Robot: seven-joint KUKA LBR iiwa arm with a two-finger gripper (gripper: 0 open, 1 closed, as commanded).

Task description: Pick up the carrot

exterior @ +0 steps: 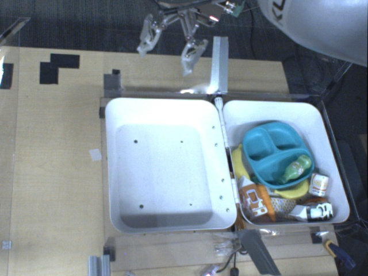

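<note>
My gripper (171, 45) hangs high above the bench, beyond the far rim of the left bin (115, 154). It is open, with its two fingers (192, 53) spread wide and nothing between them. At the front of the right bin (270, 111) lies an orange-brown tapered shape (280, 208) that may be the carrot. It is wedged between an orange packet (254, 200) and a white and black bottle (313, 213). The gripper is far from it, up and to the left.
A blue divided plate (273, 151) fills much of the right bin, with a green item (297, 168) resting in it and something yellow (287, 190) beneath. A small jar (319, 184) stands by the right wall. A metal post (219, 68) rises behind the bins.
</note>
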